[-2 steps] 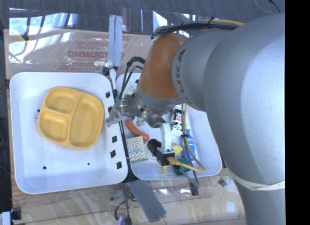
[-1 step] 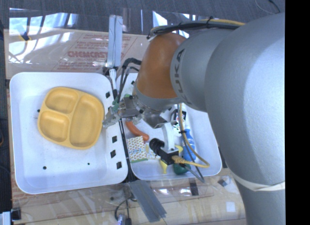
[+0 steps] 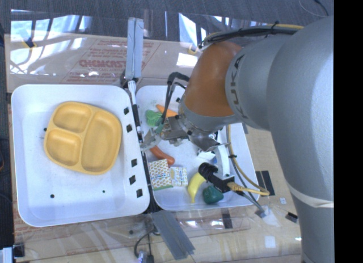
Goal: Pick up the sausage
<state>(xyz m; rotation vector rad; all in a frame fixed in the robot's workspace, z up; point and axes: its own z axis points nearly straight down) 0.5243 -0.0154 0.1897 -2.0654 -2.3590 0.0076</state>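
While the sausage [image 3: 162, 155] lies near the left wall of the right bin [image 3: 241, 143], my gripper [image 3: 152, 137] hangs just above it; I cannot tell how it is set. Below the sausage sits a small packet [image 3: 160, 175], then a banana [image 3: 195, 186] and a green thing [image 3: 213, 195]. Left of it, the other bin [image 3: 34, 199] holds a yellow tray [image 3: 83, 137].

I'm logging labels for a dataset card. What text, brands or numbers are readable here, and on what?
Cardboard sheet behind the bins: red print, blurred; the large line looks like "CHEMCAST", uncertain; the smaller lines are unreadable.
Two small packets in the right bin: printed patterns, too small to read.
Yellow tray and arm: no readable text.
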